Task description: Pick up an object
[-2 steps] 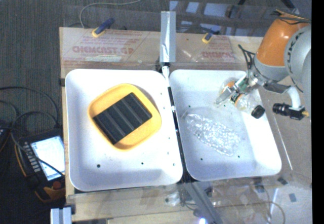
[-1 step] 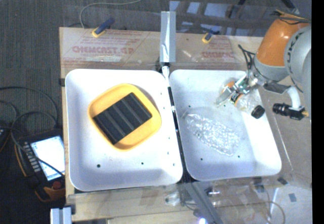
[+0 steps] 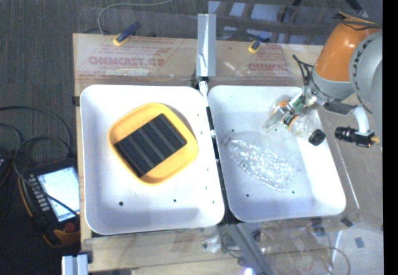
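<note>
Two white bins sat on the worktop (image 3: 137, 59). Gripper (image 3: 280, 117) hung over the right bin (image 3: 323, 196); its finger state could not be determined.

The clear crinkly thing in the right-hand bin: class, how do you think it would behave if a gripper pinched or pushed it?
The clear crinkly thing looks like thin plastic wrap lying flat, so it is probably floppy and light. Its glossy wrinkles suggest it may crumple or slip rather than lift whole. A push would likely slide it across the white bin.
</note>
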Available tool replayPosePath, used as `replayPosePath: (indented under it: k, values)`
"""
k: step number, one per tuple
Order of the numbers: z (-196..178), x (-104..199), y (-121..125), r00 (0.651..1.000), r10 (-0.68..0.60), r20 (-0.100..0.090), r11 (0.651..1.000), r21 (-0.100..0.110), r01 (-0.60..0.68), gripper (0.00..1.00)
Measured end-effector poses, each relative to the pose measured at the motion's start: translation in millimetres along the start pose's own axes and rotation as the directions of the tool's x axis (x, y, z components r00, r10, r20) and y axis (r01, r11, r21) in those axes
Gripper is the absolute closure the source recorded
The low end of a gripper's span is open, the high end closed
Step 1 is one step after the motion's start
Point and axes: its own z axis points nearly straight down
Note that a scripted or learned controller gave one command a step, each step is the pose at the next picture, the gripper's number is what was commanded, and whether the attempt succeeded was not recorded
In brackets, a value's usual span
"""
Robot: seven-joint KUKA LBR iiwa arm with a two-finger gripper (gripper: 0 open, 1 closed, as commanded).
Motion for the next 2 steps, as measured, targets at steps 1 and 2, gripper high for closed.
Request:
replayPosePath:
  k: [1,2]
  values:
    - [-9.2,1.4,1.6,1.0,-0.002,0.0,1.0,-0.002,0.002,1.0]
    - [-78.6,72.3,55.5,0.999,0.045,0.002,0.999,0.001,-0.045,1.0]
